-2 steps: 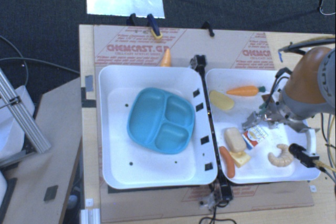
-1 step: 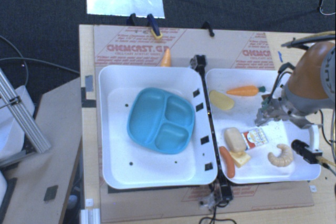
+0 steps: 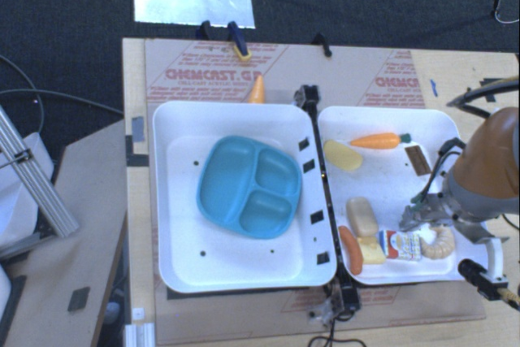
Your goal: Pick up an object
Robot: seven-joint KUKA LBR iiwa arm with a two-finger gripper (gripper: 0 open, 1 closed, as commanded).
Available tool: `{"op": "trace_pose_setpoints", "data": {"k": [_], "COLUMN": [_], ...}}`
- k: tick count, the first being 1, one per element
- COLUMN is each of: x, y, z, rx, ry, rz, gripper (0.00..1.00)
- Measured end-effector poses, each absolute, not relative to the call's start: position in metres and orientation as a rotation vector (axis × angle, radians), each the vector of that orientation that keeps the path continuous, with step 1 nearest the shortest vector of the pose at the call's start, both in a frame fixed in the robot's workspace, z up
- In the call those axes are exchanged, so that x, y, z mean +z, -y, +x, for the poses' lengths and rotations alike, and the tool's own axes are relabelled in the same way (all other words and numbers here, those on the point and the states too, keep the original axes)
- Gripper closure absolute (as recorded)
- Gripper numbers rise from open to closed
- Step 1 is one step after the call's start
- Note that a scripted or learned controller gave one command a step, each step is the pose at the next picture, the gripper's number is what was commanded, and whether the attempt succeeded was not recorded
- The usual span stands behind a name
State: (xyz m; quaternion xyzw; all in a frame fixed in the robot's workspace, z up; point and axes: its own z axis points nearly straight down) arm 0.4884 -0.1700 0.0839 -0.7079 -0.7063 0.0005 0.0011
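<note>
The grey arm with its orange band comes in from the right and the gripper (image 3: 422, 215) sits low in the right white bin (image 3: 443, 119) — can't tell its state from this angle, and nothing shows in its grasp. Right under and beside it lie a small white packet with red and blue print (image 3: 401, 245) and a pale ring-shaped pastry (image 3: 441, 242), both near the bin's front wall. Just left are a tan bread roll (image 3: 362, 216), a yellow cheese block (image 3: 371, 251) and a red sausage (image 3: 351, 249). The back half has more room — an orange carrot (image 3: 380, 141), a pale yellow lemon-like piece (image 3: 344, 156) and a brown bar (image 3: 418, 159). The left white bin (image 3: 175, 175) holds a blue divided plastic plate (image 3: 249, 185). The brown board (image 3: 276, 65) under the bins reads "CHEMCAST".
</note>
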Motion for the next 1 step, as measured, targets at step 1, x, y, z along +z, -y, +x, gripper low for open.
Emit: {"op": "trace_pose_setpoints", "data": {"k": [1], "x": [0.1710], "y": [0.2089], "z": [0.5470], "rx": [-0.006], "ry": [2.236], "rz": [-2.225], "gripper": [1.00]}}
